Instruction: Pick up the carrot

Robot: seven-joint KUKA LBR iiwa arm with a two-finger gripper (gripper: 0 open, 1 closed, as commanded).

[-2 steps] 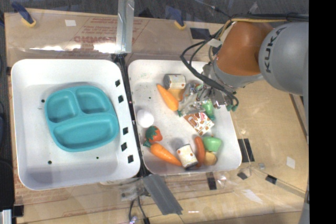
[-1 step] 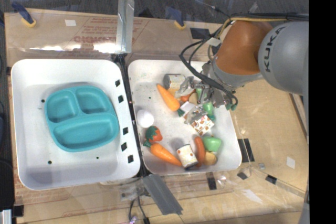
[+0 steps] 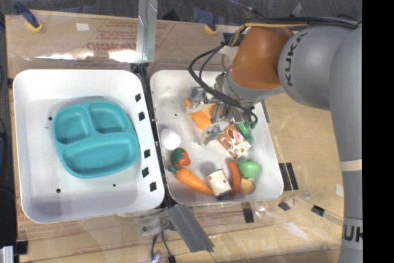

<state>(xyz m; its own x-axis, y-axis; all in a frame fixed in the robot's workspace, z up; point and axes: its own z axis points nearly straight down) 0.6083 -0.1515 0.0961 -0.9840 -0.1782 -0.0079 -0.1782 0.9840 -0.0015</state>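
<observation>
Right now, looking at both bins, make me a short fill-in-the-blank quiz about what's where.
1. The teal divided plate lies in the ____ bin.
2. The carrot lies near the ____ edge of the right bin.
3. The gripper hovers over the ____ bin.
4. The white egg sits just ____ the carrot in the view.

Missing words: left; front; right; above

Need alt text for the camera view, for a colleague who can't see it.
The gripper hovers low in the right bin, above toy food; the carrot lies near the front edge, untouched. The left bin holds a teal divided tray.
</observation>
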